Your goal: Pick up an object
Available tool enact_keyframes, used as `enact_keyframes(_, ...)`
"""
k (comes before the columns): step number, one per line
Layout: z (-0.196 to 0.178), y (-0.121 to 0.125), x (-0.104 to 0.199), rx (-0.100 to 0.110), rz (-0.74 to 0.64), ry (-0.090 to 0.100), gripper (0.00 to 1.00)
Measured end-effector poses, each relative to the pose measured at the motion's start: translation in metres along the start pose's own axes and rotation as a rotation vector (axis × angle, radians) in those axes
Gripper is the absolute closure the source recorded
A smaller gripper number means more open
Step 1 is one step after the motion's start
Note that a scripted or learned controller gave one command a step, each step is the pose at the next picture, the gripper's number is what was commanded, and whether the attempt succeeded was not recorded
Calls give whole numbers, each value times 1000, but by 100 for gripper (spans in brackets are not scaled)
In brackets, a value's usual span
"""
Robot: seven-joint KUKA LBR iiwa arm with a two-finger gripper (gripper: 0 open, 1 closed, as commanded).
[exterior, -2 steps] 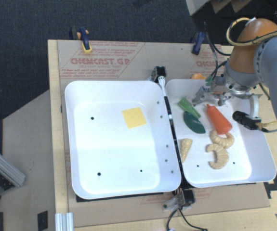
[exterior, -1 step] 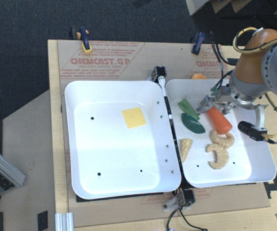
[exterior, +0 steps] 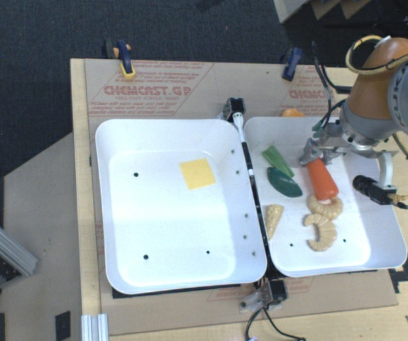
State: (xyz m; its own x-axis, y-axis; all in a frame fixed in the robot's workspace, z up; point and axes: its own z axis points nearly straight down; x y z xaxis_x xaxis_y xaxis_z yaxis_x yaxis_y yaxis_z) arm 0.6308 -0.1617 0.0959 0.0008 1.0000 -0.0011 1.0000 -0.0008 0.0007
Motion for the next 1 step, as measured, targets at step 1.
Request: enact_keyframes(1,-91,39,35,-11,-6,-1,100)
